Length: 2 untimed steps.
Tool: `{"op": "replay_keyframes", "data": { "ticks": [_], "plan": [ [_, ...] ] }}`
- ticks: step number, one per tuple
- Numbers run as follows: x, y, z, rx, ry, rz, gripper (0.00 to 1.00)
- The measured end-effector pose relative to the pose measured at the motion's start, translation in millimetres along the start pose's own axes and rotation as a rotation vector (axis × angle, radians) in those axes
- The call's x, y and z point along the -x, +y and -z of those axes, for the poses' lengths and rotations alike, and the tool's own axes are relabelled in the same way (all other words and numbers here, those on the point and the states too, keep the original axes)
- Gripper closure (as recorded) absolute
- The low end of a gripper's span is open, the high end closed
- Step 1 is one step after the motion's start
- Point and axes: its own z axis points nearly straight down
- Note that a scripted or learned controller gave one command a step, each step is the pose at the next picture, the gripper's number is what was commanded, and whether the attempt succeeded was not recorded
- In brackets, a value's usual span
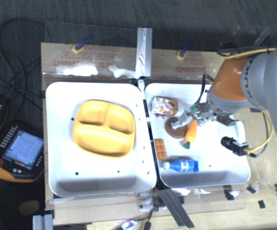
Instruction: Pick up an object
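The tool (192,118) sits low in the right bin (234,174), at the end of the grey arm (265,78) with its orange band (227,83) that comes in from the right, and whether it is released or clenched cannot be told, since its tip is lost among the things beneath it. Just under it lies an orange carrot (191,131), tilted, green end toward the near wall, and touching the carrot's left side is a brown round piece (173,128). Behind those, near the bin's far left corner, rests a small printed packet (165,106). Along the left wall lies a brown chocolate bar (160,149), and near the front wall a blue bottle (181,166) lies on its side, white cap pointing left. A black cylindrical fitting (234,145) with a yellow cable hangs over the right part of the same bin. The left bin (59,176) holds a yellow divided tray (104,127), turned at a slight angle near its middle. Both white bins stand side by side, walls touching, on a pale wooden worktop (57,63) with clear plastic sheeting taped along its far edge and two blue-and-yellow clamps (82,43). Dark carpet (81,8) surrounds the worktop, black cables loop across it at left, and two handheld control pendants (18,152) lie there
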Motion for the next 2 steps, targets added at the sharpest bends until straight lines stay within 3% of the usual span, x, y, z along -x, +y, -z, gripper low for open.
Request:
{"op": "replay_keyframes", "data": {
  "ticks": [1,2],
  "plan": [
    [-12,-2,45,-0.012,0.005,0.403,0.00],
    [0,-13,0,-0.001,0.000,0.502,0.00]
  ]
}}
